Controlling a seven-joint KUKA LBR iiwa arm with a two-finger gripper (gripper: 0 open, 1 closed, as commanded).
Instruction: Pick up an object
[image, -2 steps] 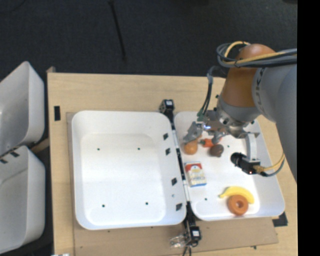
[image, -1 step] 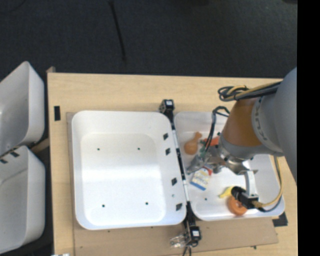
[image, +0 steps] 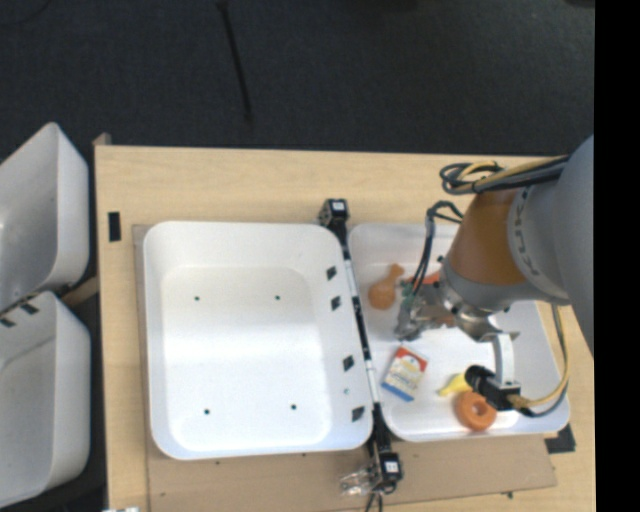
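Orange ring-shaped thing (image: 475, 411) sits at the near edge of the right bin (image: 440, 430), looks like light rubbery stuff, so I'd pinch across its rim. Left of it, the small flat packet (image: 405, 375) seems slippery. Farther back, the gripper (image: 415, 318) hangs beside a tan pear-shaped piece (image: 385, 290); can't tell its finger state.

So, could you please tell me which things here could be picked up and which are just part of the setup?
Pickable, right bin:
- orange ring
- small printed packet
- yellow piece
- tan object

Setup:
- left bin
- right bin
- wooden bench
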